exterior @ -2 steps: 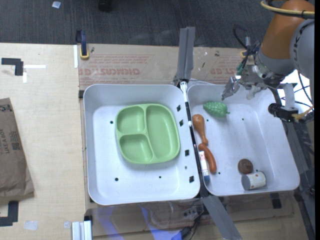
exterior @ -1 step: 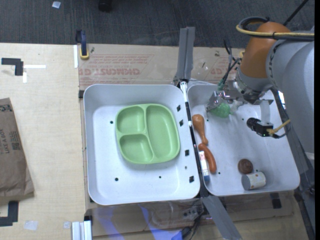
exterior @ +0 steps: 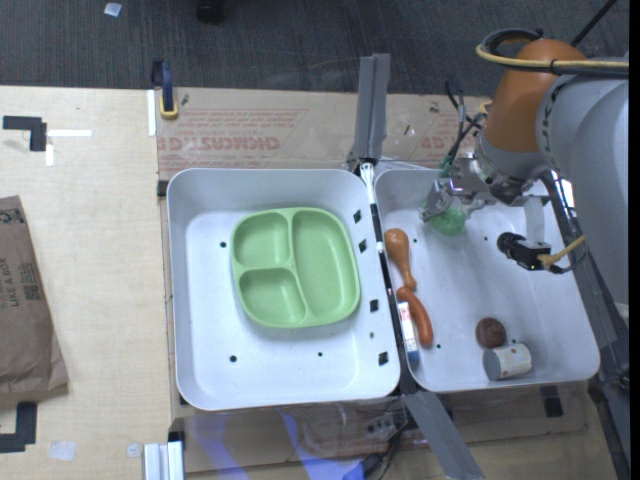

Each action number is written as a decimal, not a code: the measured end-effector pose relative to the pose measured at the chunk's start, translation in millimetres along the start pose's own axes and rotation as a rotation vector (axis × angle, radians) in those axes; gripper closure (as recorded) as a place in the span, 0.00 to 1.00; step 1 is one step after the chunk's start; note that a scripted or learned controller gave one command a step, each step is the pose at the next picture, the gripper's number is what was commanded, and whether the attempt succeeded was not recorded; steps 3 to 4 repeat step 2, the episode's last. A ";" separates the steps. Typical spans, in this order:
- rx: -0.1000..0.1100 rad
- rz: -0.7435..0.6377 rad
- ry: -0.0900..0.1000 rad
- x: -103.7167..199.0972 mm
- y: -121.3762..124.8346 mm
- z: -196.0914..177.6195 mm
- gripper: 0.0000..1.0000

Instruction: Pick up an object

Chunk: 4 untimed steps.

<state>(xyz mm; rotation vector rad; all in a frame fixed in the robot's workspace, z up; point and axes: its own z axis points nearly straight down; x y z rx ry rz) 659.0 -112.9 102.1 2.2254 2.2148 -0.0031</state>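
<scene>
My gripper (exterior: 444,201) hangs over the far left corner of the right bin (exterior: 560,308), under the arm's orange band. A pale green object (exterior: 451,221) lies right beneath it, partly covered by the gripper; I cannot tell whether they touch. Along the bin's left wall lie a brown-orange piece (exterior: 397,249), an orange sausage shape (exterior: 419,319) and a thin white marker (exterior: 408,330). A brown round object (exterior: 490,331) and a white cup on its side (exterior: 509,360) sit near the front right corner.
The left bin (exterior: 200,298) holds a green divided plate (exterior: 296,266). A black cable end (exterior: 517,249) dangles from the arm over the right bin. A grey divider (exterior: 372,118) rises between the bins at the back.
</scene>
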 end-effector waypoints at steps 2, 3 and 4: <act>-0.001 -0.032 0.001 65.7 -0.2 -115.3 1.00; -0.001 -0.032 0.001 65.7 -0.2 -115.3 1.00; -0.001 -0.032 0.001 65.7 -0.2 -115.3 1.00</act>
